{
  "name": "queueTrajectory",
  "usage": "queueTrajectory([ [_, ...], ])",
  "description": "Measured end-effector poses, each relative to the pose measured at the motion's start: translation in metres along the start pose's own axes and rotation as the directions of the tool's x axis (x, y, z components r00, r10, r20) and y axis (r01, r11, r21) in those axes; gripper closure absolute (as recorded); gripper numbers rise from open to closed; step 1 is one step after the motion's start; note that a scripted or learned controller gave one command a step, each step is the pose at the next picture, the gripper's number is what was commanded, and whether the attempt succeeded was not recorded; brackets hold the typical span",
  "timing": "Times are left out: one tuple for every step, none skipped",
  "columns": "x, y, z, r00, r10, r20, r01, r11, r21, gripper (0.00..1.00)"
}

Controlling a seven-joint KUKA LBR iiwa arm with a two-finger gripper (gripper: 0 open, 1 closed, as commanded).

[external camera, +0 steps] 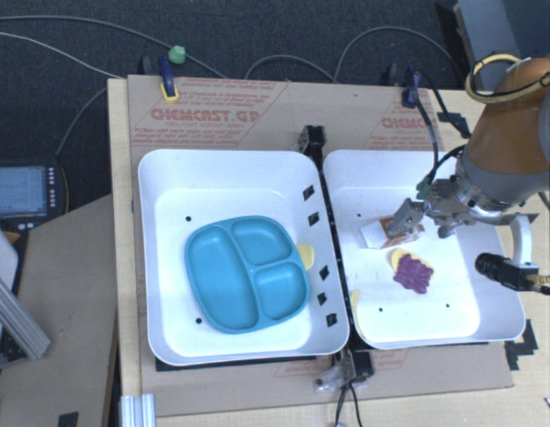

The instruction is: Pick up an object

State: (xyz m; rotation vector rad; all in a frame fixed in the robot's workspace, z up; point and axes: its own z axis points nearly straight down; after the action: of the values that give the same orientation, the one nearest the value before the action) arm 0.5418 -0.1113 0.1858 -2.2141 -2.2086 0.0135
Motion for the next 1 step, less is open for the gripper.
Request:
queueTrajectory([
  [0.0002, 0.0031, -0.0072, 1.000, -0.003, 0.002, 0.003, 1.000, -0.014, 0.00],
])
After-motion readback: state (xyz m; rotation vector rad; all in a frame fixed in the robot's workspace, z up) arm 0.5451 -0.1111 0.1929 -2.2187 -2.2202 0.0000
